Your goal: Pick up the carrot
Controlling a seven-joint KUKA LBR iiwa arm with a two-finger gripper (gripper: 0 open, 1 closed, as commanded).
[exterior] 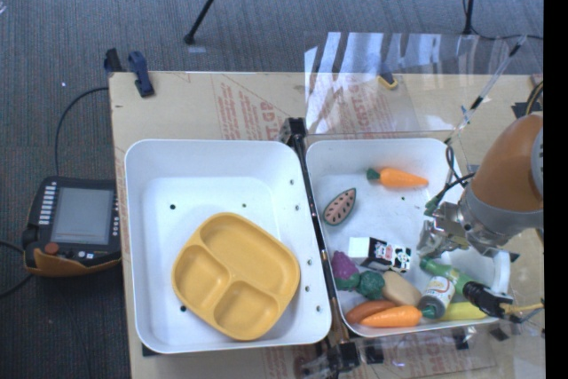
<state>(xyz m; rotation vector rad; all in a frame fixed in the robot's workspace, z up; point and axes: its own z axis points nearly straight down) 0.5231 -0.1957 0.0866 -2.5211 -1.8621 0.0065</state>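
Hovering over the right side of the right bin [444,146], the gripper [441,235] is hanging near the bin's wall, with the grey and orange arm [515,173] reaching in behind it. Whether the tool is open or closed cannot be told from this slant, and nothing is showing in its grasp.

A carrot [399,178] is lying free on the bin floor toward the far end, orange body with its green top pointing left, apart from the gripper and up-left of it. A second carrot-like orange piece [397,316] is resting against the near wall among other toy foods: a purple and green vegetable [348,269], a small bottle [437,292], a brown-striped slice [339,207] and a black-and-white carton [382,254].

By the look of things, the pick is not yet done; the approach, the closing on the carrot and the lift are all remaining.

The left bin [142,191] is bearing a yellow divided plate [235,275]. Red printing is running across the bench board [257,106], but it is appearing mirrored and too faint to read surely. The carton's marking is likewise too small to make out.
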